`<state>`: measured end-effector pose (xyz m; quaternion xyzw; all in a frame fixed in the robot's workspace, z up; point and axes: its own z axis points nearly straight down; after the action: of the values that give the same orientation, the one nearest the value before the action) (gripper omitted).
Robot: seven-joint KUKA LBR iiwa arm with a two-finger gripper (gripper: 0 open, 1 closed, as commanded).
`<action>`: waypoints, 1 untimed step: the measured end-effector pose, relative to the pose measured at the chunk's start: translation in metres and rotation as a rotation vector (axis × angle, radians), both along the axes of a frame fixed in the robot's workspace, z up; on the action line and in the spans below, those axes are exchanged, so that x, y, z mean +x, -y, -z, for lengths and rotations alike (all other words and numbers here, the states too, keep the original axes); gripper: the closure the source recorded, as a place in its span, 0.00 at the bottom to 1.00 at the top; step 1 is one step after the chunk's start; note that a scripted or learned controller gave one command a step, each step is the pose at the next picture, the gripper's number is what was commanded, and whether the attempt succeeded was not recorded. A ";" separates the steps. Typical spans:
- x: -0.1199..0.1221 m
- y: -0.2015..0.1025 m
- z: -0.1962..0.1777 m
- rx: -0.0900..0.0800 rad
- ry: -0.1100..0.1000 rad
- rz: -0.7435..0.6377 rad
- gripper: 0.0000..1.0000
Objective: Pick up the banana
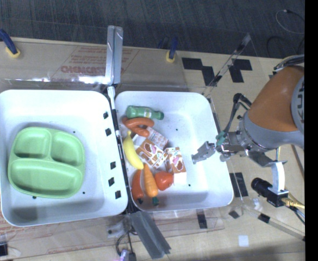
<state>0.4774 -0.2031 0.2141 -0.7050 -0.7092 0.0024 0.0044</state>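
The left bin [6, 162] holds a green divided tray [45, 160], set toward its left side. The right bin [199, 105] holds a cluster of items along its left wall. At the far end of the cluster lies a green bottle [143, 113], with a sausage [138, 125] just near of it. The banana [130, 152] lies against the left wall of the right bin, lengthwise near to far, touching the cartons [160, 154] on its right. Near of the banana lie a carrot [149, 181] and a tomato [164, 179]. The gripper [202, 153] is over the right half of the right bin, well apart from the banana, and grasps nothing; whether it is released or clenched cannot be determined. The arm [275, 113] extends over the counter [224, 69] at the right.
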 end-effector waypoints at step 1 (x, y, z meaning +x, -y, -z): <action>-0.002 -0.062 0.078 -0.001 -0.001 0.101 0.00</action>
<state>0.4753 -0.1408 0.1358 -0.7400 -0.6726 0.0030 0.0044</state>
